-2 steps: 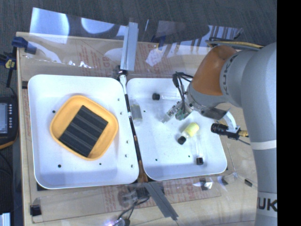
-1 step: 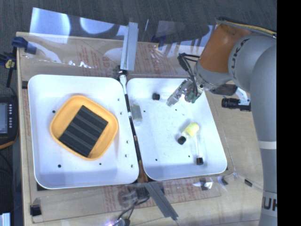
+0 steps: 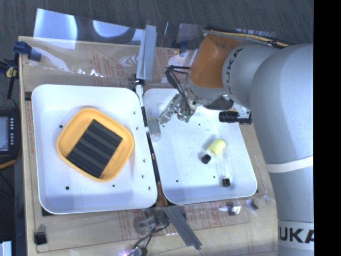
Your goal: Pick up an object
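Worktop (image 3: 32, 217) carries two shallow white bins side by side. Left bin (image 3: 48, 191) holds one yellow dish (image 3: 72, 132) with one black ribbed pad (image 3: 95, 148) lying on it. Right bin (image 3: 176, 188) holds three small things: yellow cylinder (image 3: 216, 146), black cap (image 3: 205, 158) touching it, clear tube with black end (image 3: 224, 175) just beside. End effector (image 3: 173, 112) over right bin's upper left, well apart from all three; grip state cannot tell, nothing seen between its parts.

1 fixed camera above the bench (image 3: 80, 63), angled down over both white bins (image 3: 48, 196), moderately close.
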